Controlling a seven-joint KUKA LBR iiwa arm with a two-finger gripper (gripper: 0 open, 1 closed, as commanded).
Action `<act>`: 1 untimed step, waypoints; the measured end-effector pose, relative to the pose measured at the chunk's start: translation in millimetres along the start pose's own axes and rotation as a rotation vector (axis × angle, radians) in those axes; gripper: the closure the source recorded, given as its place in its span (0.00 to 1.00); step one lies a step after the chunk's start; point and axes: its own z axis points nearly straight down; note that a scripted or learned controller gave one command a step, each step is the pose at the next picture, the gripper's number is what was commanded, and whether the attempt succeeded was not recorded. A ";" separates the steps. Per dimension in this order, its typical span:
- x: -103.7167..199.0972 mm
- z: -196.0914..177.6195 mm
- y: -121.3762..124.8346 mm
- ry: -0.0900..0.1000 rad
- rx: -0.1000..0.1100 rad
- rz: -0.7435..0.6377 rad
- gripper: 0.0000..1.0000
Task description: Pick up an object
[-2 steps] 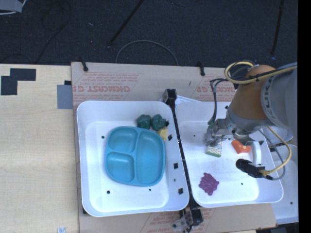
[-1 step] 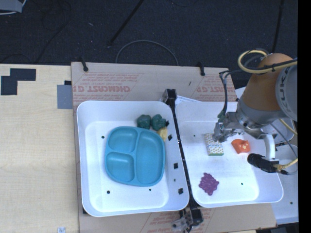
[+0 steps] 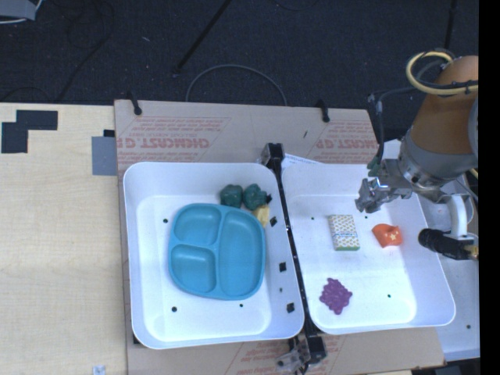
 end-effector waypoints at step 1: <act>-1.4 -9.4 0.0 0.001 0.005 0.000 1.00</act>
